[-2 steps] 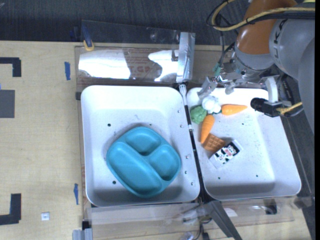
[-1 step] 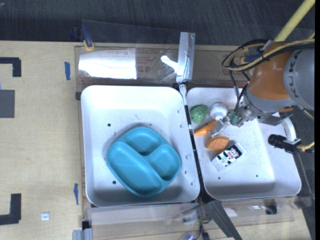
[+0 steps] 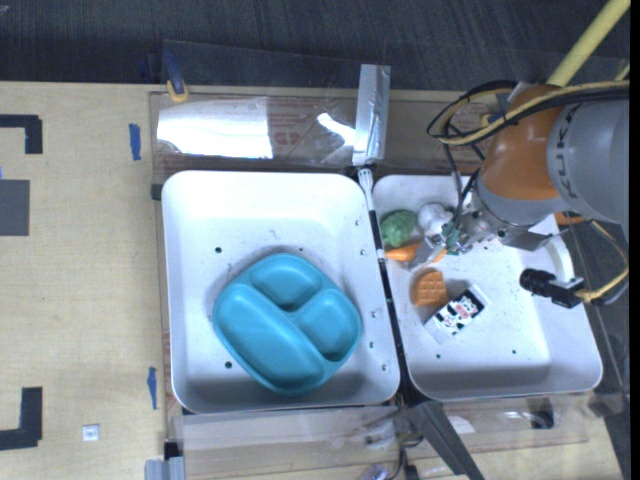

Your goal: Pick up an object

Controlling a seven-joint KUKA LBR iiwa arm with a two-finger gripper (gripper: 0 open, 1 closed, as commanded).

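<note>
Objects sit bunched in the right bin's far-left corner: green ball, orange biscuit, black-and-white toy; we reckon that's why the end effector hangs low there; can't tell its grip state.

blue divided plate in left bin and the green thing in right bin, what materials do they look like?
Blue divided plate: likely molded plastic, smooth semi-gloss, with soft highlights on its rounded compartment rims. Green thing: looks like matte, bumpy plastic or rubber, possibly toy produce; too small to be sure.
</note>
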